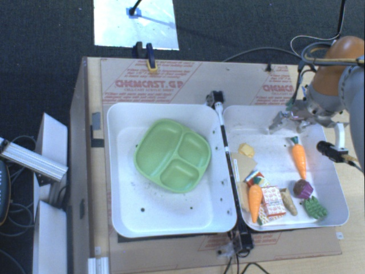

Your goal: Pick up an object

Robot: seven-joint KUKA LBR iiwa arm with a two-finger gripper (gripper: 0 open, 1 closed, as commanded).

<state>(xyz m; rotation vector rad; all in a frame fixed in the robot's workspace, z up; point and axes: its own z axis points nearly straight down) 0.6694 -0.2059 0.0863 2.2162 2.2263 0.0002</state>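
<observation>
Nearest the counter's front edge, toys crowd my right bin [336, 178]: a carton [272, 202], two carrots [255, 196], a purple vegetable [303, 188]. Farther back, my hand [291, 120] hovers over the bin's far edge, fingers spread, holding nothing. Nothing is picked yet, I judge.

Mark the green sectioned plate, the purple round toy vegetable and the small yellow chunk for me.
green sectioned plate [173, 155]: camera view, on its central divider.
purple round toy vegetable [303, 188]: camera view, mid-body.
small yellow chunk [246, 150]: camera view, top face.
</observation>
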